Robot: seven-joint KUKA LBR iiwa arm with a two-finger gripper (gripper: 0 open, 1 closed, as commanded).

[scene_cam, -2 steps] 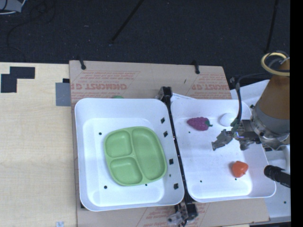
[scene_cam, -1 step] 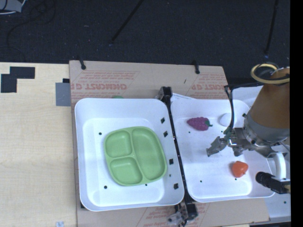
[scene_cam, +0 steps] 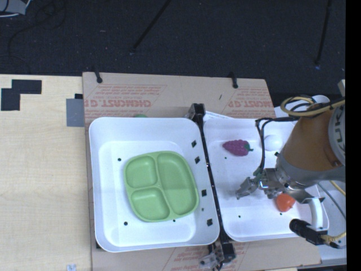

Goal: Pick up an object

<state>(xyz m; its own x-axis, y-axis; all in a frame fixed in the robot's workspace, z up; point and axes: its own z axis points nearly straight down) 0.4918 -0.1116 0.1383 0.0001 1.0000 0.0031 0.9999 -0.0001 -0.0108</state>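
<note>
A purple grape-like bunch (scene_cam: 237, 147) lies in the right bin (scene_cam: 242, 224), toward its back left. A small orange-red object (scene_cam: 285, 202) lies near the right bin's front right, partly under the wrist. My gripper (scene_cam: 247, 188) is low over the middle of the right bin. It is in front of the purple bunch and left of the orange-red object, and I see nothing held in it. The arm's orange band (scene_cam: 307, 145) covers the bin's right side.
The left bin (scene_cam: 107, 151) holds a green divided plate (scene_cam: 161, 185) in its middle. A raised black divider (scene_cam: 206, 174) separates the two bins. Cardboard (scene_cam: 169, 97) lies under and behind both bins.
</note>
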